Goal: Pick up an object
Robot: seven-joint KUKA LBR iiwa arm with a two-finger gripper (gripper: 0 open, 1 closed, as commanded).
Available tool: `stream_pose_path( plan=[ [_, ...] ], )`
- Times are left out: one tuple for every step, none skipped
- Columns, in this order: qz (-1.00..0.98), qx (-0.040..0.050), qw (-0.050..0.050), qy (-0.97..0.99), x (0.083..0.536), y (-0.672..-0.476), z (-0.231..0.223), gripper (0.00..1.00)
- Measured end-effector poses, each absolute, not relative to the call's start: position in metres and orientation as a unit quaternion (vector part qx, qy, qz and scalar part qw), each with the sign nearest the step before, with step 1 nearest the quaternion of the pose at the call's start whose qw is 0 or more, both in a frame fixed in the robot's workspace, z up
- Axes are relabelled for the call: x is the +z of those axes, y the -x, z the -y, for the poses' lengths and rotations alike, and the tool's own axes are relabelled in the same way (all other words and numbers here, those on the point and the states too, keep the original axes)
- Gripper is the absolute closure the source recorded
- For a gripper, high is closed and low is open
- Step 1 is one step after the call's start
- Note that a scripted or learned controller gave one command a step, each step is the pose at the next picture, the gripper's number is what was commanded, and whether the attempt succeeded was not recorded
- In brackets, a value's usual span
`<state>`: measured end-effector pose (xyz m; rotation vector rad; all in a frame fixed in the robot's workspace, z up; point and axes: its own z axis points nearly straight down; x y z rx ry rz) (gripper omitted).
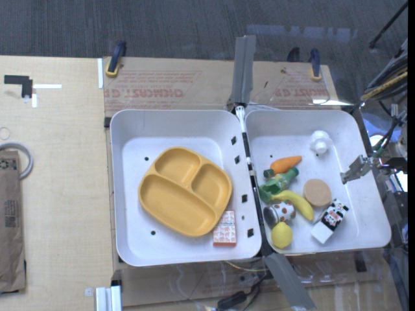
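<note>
In the right bin (pixel 363 238) lie an orange carrot (pixel 286 164), a green toy (pixel 279 181), a yellow banana (pixel 297 203), a lemon (pixel 281 236), a round tan disc (pixel 318 192), a small cow-patterned carton (pixel 329 220), a patterned cup (pixel 280 212) and a white knob-like piece (pixel 319 142). My gripper (pixel 356 169) sits at that bin's right rim, to the right of the disc and apart from every object. Nothing shows in it.
The left bin (pixel 126 193) holds a yellow divided plate (pixel 185 190) with a small red-and-white box (pixel 225 229) beside its lower right corner. A grey divider bar (pixel 244 63) stands behind the bins. Brown cardboard (pixel 168 83) lies at the back.
</note>
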<state>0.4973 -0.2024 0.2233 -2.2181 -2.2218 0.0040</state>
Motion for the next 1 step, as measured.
stream_pose_path(
  plan=[
    [0.820, 0.0005, -0.001, 0.572, 0.2300, -0.5206, 0.2223, 0.00]
  ],
)
